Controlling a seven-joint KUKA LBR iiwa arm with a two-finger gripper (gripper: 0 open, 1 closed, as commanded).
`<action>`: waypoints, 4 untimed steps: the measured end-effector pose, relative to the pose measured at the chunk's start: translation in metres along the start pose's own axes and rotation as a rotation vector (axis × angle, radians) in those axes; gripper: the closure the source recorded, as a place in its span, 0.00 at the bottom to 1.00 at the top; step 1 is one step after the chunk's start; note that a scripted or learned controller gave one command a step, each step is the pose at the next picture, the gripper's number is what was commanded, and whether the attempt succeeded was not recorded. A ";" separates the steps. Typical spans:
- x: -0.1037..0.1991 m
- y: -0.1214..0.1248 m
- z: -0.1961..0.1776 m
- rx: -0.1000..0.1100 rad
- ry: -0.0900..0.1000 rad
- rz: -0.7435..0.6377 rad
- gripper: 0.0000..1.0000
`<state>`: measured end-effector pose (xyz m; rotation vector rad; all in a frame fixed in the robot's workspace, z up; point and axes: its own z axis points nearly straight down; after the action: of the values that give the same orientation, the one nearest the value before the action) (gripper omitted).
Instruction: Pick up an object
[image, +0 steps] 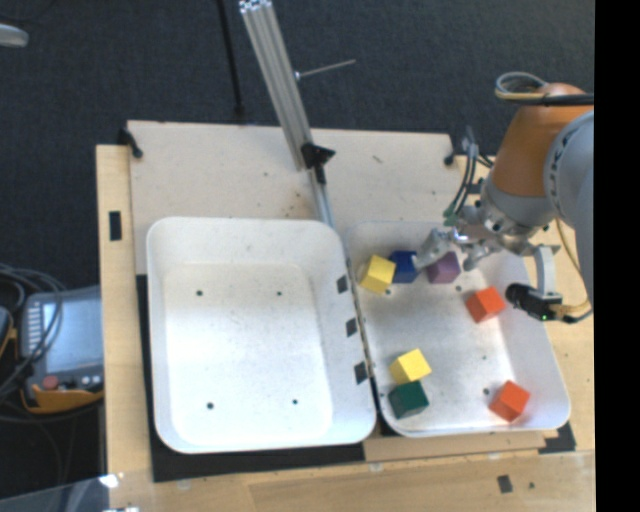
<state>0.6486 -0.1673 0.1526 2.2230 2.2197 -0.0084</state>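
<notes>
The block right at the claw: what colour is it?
Purple, seen in the camera view, lying just beside the claw in the right bin.

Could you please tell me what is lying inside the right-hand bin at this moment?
The right bin holds two yellow cubes, a blue cube, a purple cube, two orange cubes and a green cube. The gripper covers part of the purple cube.

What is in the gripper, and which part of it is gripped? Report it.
It cannot be told. The gripper sits right at the purple block in the right bin, but the block is not clearly between its fingers.
</notes>
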 end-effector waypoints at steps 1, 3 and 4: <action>-0.002 0.004 0.014 -0.018 -0.002 0.001 0.00; -0.011 0.006 -0.045 -0.011 0.003 0.001 1.00; -0.006 0.006 -0.109 -0.013 0.003 -0.005 1.00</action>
<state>0.6552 -0.1729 0.2611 2.2120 2.2204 0.0093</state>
